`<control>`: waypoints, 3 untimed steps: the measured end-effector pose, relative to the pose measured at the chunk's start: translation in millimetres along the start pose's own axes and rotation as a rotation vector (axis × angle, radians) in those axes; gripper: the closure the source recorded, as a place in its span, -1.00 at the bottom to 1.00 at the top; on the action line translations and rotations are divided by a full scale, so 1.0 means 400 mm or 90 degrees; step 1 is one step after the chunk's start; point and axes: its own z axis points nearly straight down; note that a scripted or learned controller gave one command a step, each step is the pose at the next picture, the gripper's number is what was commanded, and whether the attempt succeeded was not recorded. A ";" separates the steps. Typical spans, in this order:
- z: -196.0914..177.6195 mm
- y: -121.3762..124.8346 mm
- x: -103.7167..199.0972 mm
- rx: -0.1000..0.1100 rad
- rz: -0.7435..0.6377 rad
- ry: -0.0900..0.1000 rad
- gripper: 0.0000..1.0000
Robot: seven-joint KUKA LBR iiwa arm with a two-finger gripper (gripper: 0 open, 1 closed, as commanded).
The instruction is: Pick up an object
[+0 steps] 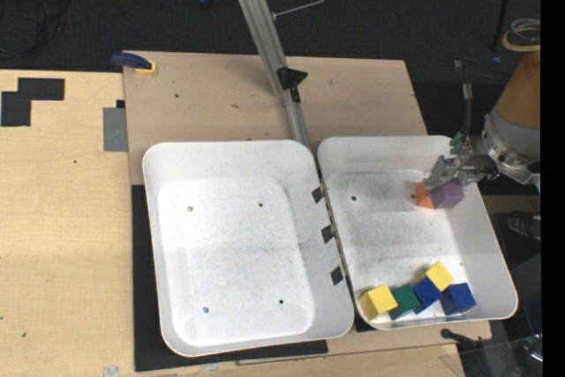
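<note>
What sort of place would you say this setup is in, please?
Probably a robotics lab bench: two white bins side by side on a plywood bench, toy blocks in the right bin, and a robot hand reaching in.

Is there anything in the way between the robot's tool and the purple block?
Nothing visible. The tool is right at the purple block, with an orange block touching its left side, in the right bin.
</note>
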 end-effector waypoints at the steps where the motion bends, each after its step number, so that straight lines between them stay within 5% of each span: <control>1: -0.157 0.010 -0.006 -0.001 -0.001 -0.001 1.00; 2: -0.243 0.011 -0.008 0.000 -0.001 0.000 1.00; 3: -0.223 0.010 0.114 0.004 -0.002 0.002 1.00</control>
